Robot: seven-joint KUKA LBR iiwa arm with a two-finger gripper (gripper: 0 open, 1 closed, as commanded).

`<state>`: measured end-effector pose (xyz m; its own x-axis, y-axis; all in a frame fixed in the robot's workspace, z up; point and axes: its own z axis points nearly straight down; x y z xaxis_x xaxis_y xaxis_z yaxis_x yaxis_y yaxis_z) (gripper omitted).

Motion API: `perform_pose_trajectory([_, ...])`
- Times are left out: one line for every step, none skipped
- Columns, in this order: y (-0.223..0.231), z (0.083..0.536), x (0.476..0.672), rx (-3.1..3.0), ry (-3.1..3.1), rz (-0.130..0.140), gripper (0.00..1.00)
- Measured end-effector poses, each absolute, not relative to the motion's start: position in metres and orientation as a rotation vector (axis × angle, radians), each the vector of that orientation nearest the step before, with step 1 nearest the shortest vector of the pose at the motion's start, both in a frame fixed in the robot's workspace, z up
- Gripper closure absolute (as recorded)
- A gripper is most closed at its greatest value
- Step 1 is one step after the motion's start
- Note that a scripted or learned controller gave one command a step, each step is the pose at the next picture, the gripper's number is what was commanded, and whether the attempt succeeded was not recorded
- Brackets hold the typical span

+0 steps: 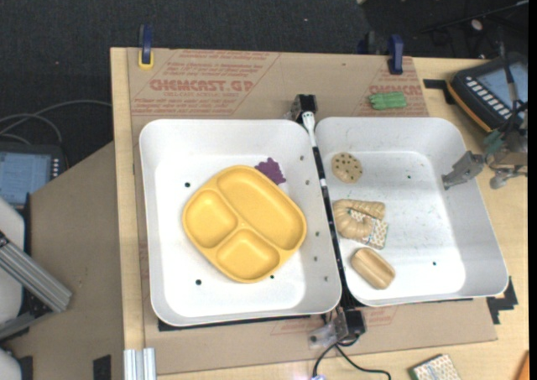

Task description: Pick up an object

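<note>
Gripper [466, 169] at right bin's [470, 273] right rim, above the floor, nothing held; open or closed, cannot tell. Cookie [346, 167], tan pastry [360, 220] and small bread roll [372, 268] lined up along right bin's left side, well apart from gripper. Yellow divided plate [243, 222] in left bin [159, 202], purple scrap [271, 170] at its upper edge.

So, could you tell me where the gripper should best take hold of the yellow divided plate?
Probably at the raised rim of the yellow divided plate, on its right edge nearest the gripper. The plate lies flat and wide, so only the thin rim fits between fingers; come from above.
</note>
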<state>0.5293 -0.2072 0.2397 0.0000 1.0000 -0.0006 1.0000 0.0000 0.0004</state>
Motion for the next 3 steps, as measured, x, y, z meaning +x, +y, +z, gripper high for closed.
perform_pose_trajectory([-0.165, 0.096, 0.554, 2.217, 2.22, 0.004, 0.0])
perform_pose_trajectory([-0.106, 0.084, 0.58, 2.216, 2.224, 0.002, 0.0])
perform_pose_trajectory([-0.099, 0.085, 0.642, 2.214, 2.221, 0.005, 0.0])
